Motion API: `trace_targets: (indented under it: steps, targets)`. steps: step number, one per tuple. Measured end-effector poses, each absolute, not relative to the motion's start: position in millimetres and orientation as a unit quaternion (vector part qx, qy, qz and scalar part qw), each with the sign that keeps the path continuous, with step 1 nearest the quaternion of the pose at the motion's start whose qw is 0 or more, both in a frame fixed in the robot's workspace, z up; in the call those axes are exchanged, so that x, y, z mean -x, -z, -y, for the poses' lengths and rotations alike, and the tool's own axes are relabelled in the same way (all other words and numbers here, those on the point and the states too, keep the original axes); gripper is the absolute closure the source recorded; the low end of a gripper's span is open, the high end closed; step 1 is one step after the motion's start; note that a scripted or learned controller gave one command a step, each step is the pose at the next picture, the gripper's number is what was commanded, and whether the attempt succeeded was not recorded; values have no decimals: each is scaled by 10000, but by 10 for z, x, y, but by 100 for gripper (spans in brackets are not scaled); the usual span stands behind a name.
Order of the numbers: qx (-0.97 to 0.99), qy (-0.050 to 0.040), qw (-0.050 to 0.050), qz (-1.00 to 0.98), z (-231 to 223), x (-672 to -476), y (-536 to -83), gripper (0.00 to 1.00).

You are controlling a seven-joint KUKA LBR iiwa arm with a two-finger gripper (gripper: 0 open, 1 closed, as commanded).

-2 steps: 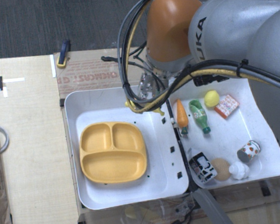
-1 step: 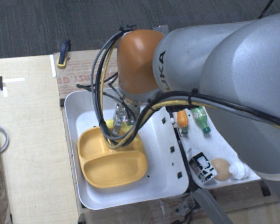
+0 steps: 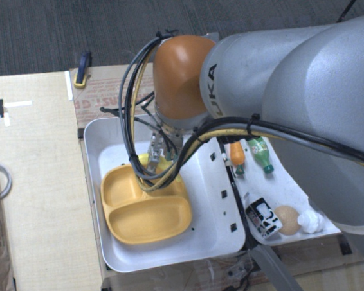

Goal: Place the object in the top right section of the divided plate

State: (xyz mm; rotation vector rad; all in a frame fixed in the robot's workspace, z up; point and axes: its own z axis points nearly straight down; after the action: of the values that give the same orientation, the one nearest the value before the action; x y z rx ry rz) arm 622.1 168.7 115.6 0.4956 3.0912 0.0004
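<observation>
**Q:** What is in view?

**A:** A grey arm (image 3: 280,92) with an orange band reaches in from the right over two shallow white bins. In the left bin (image 3: 211,235) lies a yellow divided plate (image 3: 147,210). The gripper (image 3: 155,152) hangs over the plate's upper right section, wrapped in black cables.

**Q:** Where is the object?

**A:** A small yellow object (image 3: 146,159) shows just beside the gripper's tip, at the plate's top right corner. Wrist and cables hide most of it. I cannot tell whether it rests in the section or sits between the jaws, nor whether the jaws are spread or pressed together.

**Q:** How would it handle?

**A:** Judging by the little that shows, it is small and light, probably smooth plastic, so it may slip. A hold across its middle seems safest.

**Q:** Anything else?

**A:** The right bin (image 3: 300,190) holds an orange carrot-like toy (image 3: 236,155), a green bottle (image 3: 260,154), a tan egg-like object (image 3: 287,220), a white lump (image 3: 312,222) and a black-and-white item (image 3: 260,215).
</observation>
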Motion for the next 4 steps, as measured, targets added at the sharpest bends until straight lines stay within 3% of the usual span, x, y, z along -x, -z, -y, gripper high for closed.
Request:
trace_targets:
  steps: [1, 2, 4]
  targets:
    - [-1079, -39, 260, -9938, -1875, -5666, -1096, 100]
    - [-1161, -73, 431, -9923, -1936, -5474, -1264, 100]
    - [-1749, -93, 490, -9833, -1966, -5386, -1212, 100]
